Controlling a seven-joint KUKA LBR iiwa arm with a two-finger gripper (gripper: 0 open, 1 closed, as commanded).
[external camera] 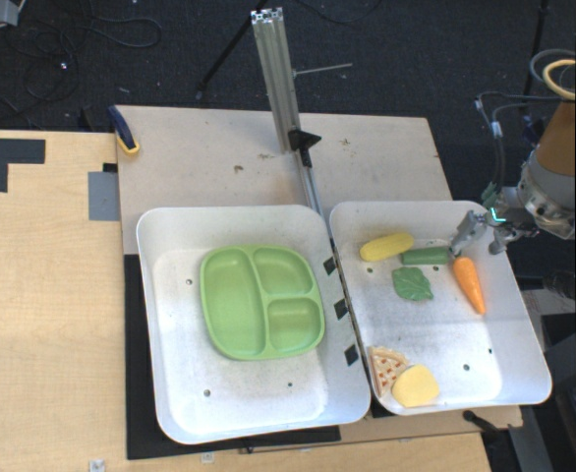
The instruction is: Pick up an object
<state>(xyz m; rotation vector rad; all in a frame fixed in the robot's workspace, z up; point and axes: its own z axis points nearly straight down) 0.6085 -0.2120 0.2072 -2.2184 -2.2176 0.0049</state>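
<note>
tool [477, 234]: over right bin's [524, 362] far edge | grip state: cannot tell | carrot [469, 283]: just beside

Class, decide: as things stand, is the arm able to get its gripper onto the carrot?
Probably yes. The gripper hangs just above the carrot, which lies apart from the green leaf, nothing covering it.

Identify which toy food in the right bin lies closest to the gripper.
The orange toy carrot, just below the gripper. The yellow corn piece and green leaf lie farther left.
</note>
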